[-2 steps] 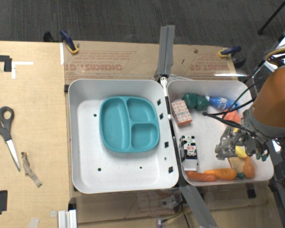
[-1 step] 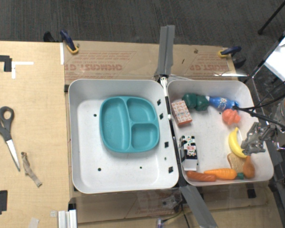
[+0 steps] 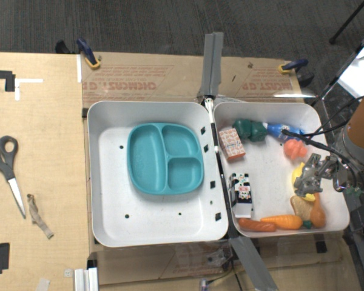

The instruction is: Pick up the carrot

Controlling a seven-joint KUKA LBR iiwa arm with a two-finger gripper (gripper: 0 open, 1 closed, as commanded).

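Note:
The carrot [image 3: 283, 222] is orange with a green stub at its right end. It lies flat along the front wall of the right bin [image 3: 264, 111]. My gripper [image 3: 307, 179] hangs over the bin's right side, above a yellow item [image 3: 298, 174], a short way up and to the right of the carrot. Nothing of the carrot is in its grasp. The arm comes in from the right edge.
Beside the carrot lie a red sausage-like piece [image 3: 255, 225], a bread slice [image 3: 300, 206] and a small orange piece [image 3: 317, 215]. Further back are a cow-print carton [image 3: 241, 190], a red box [image 3: 231, 143], a green item [image 3: 251, 129] and a pink item [image 3: 295, 149]. A teal divided plate [image 3: 165, 158] sits in the left bin [image 3: 106, 180].

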